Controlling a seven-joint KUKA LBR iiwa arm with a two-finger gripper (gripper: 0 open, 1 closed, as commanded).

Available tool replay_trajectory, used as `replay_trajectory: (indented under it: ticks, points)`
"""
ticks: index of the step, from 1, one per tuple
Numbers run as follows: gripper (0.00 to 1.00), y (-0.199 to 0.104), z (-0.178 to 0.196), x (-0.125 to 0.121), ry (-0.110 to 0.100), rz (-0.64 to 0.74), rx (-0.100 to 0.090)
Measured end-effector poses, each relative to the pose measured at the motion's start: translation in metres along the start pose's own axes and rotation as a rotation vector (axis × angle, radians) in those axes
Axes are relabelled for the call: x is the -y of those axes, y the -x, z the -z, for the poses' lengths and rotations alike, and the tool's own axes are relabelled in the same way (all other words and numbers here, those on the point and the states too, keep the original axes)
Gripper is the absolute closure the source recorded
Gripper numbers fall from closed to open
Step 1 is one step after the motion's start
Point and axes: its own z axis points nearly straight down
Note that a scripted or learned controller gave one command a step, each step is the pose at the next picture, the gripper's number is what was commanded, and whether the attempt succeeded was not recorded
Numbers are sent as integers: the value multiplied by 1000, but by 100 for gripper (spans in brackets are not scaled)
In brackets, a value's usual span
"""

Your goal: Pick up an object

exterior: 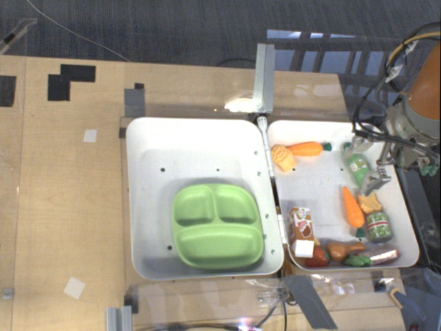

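Green packet (357, 168) lies just under the gripper (375, 178); its grip state cannot be told.

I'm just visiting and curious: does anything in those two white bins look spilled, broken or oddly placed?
Nothing looks spilled or broken. The right bin holds a loose jumble of toy food lying at all angles, such as an orange carrot and a small can. The left bin holds a green divided plate, flat and slightly turned.

Green divided plate (218, 226), white bins (148, 150), orange carrots (305, 149), tan wooden bench (62, 205)
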Motion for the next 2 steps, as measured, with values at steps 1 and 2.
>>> replay_trajectory:
  ticks: [1,2]
  points:
    - [0,13,-146,-7,1,-27,-1]
    - [0,-23,-151,6,-1,-36,6]
